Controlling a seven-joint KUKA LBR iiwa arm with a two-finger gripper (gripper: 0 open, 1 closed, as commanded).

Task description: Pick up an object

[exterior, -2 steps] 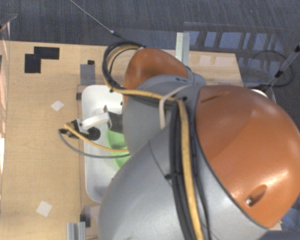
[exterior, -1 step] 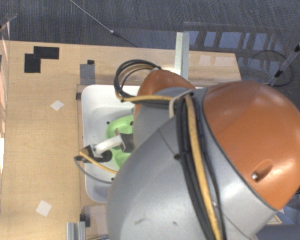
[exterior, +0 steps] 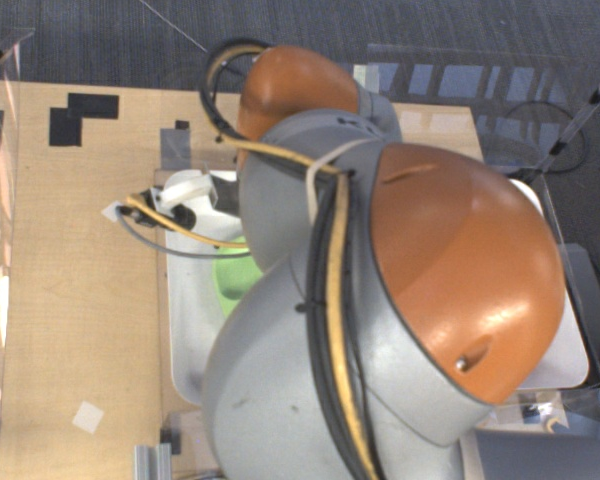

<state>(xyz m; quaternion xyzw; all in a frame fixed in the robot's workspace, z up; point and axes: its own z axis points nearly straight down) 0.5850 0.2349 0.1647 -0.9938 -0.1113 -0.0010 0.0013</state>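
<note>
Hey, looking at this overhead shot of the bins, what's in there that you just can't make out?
In the camera view, the arm hides all of these:
- left bin: a strip along its left side shows; the rest of its floor is covered.
- green object: a patch shows in the left bin; its shape and kind are unclear.
- right bin: a sliver of its edge shows; whatever it holds is covered.

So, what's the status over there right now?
Arm reaches over the bin, hiding most of it. Green thing in the bin, partly under the arm. Hold unconfirmed.
</note>
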